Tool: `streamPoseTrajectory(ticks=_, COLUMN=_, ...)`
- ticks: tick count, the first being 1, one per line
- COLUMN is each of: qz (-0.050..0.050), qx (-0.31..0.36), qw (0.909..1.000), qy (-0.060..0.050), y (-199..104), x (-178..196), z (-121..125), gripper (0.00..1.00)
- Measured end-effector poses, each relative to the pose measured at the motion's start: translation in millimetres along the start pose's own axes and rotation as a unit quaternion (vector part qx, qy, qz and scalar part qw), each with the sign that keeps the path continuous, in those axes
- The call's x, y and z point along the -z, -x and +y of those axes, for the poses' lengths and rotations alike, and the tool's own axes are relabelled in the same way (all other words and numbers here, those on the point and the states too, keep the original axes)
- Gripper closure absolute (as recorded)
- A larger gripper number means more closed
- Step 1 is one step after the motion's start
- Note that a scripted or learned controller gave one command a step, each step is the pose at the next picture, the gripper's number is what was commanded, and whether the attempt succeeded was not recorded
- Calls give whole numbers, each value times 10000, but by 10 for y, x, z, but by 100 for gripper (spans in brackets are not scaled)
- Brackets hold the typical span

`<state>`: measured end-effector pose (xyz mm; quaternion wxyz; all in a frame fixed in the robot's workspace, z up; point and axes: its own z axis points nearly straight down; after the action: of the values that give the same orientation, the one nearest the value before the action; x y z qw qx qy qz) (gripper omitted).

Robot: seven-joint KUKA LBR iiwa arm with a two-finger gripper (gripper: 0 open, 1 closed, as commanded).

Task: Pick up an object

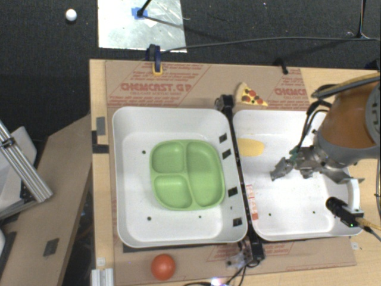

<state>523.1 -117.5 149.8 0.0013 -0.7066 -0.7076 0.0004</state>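
Note:
A flat yellow piece (pixel 251 148) lies on the floor of the right bin (pixel 297 219), near its left wall. My gripper (pixel 280 171) hangs low over the middle of that bin, pointing left, a short way right of and below the yellow piece and apart from it. I see nothing in it. The grey arm with its orange band (pixel 351 121) comes in over the bin's right side. A green divided plate (pixel 187 174) sits in the middle of the left bin (pixel 131 219).
A toy pizza slice (pixel 251 95) lies on the board just behind the right bin. A red ball (pixel 162 266) rests on the board in front of the left bin. A dark part on a white bracket (pixel 344 211) hangs by the right bin's front right corner.

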Motion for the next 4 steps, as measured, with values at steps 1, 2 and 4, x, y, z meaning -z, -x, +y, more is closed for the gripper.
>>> streamPoseTrajectory(ticks=1, qz=0, qx=-1, qw=10000, qy=-2, y=-29, x=-590, z=-75, gripper=0)
streamPoseTrajectory(ticks=2, qz=-6, qx=-1, qw=10000, qy=24, y=-23, x=-456, z=-59, gripper=100)
streamPoseTrajectory(ticks=4, qz=-12, qx=19, qw=10000, qy=53, y=-124, x=601, z=-65, gripper=100)
